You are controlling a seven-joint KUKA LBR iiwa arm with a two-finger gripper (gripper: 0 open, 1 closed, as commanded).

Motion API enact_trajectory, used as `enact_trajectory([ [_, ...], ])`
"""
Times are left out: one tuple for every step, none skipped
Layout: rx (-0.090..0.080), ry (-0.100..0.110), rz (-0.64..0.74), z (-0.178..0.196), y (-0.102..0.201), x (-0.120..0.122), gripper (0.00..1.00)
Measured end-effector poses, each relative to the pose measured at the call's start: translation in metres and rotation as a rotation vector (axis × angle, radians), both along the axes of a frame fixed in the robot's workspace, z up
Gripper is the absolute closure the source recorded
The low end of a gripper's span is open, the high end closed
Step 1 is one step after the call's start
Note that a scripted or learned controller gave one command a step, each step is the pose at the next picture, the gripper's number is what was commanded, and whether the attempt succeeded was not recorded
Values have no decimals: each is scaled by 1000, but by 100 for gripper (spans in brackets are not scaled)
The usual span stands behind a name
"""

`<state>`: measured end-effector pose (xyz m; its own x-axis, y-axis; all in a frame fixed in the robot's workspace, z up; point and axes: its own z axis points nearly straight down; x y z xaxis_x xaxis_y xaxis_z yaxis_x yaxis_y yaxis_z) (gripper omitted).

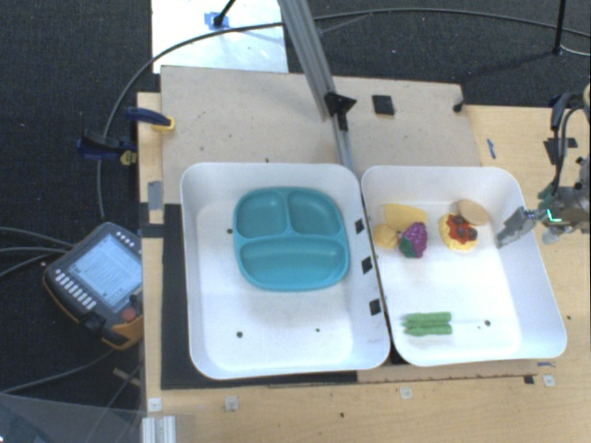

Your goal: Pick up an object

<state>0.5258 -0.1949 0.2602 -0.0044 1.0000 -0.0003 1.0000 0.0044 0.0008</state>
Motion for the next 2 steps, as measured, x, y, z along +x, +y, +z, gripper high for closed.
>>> enact_trajectory([
  [-1, -1, 0, 0, 0, 0, 0],
  [0, 1, -3, -44, 4, -6, 0],
])
